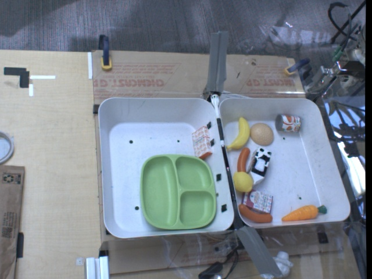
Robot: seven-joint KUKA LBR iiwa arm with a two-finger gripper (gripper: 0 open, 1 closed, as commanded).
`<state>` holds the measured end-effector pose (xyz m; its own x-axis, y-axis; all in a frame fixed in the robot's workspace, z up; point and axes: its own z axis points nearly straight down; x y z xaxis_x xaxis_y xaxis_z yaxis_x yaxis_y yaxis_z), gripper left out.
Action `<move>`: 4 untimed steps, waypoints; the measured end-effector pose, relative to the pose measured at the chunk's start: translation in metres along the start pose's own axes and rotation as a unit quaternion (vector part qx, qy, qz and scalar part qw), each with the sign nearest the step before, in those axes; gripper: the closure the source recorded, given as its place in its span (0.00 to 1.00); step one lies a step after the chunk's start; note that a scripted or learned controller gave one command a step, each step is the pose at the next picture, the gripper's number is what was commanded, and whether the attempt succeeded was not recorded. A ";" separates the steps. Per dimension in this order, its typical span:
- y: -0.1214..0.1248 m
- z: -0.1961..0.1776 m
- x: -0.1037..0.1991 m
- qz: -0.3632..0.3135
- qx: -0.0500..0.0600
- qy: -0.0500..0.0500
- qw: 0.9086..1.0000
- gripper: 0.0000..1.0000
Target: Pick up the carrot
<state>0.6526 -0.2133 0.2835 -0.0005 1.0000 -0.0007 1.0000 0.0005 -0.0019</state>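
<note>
The carrot (pixel 302 213) is orange with a green tip and lies flat near the front right corner of the right bin (pixel 325 156), its green end pointing right. It touches nothing else; the nearest item is a small pink carton (pixel 258 201) to its left.
The right bin also holds a banana (pixel 239 133), an egg-shaped tan ball (pixel 262 134), a small can (pixel 288 123), a black-and-white cow carton (pixel 260 161), a lemon (pixel 243 182) and two sausages (pixel 254 214). The left bin (pixel 116 156) holds a green divided plate (pixel 178 192) and a snack packet (pixel 201 140).
</note>
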 end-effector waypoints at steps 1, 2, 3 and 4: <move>-0.046 0.074 0.039 -0.005 0.000 0.000 1.000 0.00; -0.114 0.141 0.033 0.049 0.001 0.001 0.999 0.00; -0.175 0.138 0.065 -0.030 0.000 0.001 1.000 0.00; -0.175 0.193 0.037 -0.049 0.000 0.001 0.999 0.00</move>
<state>0.4767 -0.1764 0.0908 -0.0985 0.9951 0.0012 0.9951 0.0985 -0.0025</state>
